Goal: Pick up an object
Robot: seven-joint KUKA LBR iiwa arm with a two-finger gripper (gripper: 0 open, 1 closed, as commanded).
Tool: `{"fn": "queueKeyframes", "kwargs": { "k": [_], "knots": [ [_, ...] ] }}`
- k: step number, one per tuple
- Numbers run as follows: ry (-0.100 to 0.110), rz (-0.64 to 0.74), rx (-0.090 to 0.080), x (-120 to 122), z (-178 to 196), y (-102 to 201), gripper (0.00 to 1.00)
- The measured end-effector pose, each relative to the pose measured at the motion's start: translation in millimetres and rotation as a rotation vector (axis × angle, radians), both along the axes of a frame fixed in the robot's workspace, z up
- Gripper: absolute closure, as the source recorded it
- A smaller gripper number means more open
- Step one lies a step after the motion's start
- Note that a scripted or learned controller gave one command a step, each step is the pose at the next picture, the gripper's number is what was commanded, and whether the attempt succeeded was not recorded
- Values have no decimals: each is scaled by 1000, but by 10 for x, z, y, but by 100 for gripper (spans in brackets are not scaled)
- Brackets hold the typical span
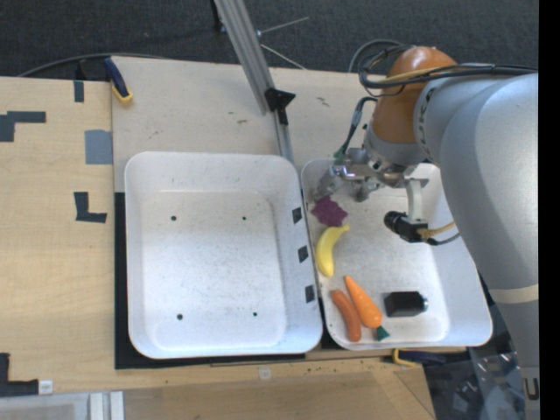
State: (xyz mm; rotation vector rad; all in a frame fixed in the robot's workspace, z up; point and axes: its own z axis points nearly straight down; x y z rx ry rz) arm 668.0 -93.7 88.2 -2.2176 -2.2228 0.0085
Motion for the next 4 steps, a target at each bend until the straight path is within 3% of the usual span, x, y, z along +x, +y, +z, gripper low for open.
{"fn": "queueKeyframes", "kwargs": {
  "k": [1,4],
  "knots": [
    [0,1,0,1,102,7,100],
    [-10,-1,2,-37,1658,-60,100]
  ]
}}
